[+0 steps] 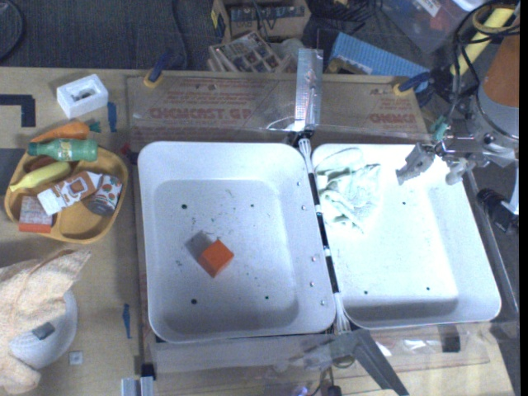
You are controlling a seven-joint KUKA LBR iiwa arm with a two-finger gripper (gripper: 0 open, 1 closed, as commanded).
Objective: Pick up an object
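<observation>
An orange cube (217, 256) lies in the left bin (165, 180), a little below its middle. A crumpled pale green and white cloth (348, 192) rests in the right bin (429, 287), against its upper left wall. My gripper (432, 164) hovers over the upper right part of the right bin, to the right of the cloth. Its two fingers stand apart and open, with nothing between them.
A clear plastic panel (280, 106) stands behind both bins. Left of the bins sit a yellow bowl (91, 225) of toy food, a white box (82, 95) and a beige cloth (37, 295). Cables and the arm's body (495, 73) crowd the upper right.
</observation>
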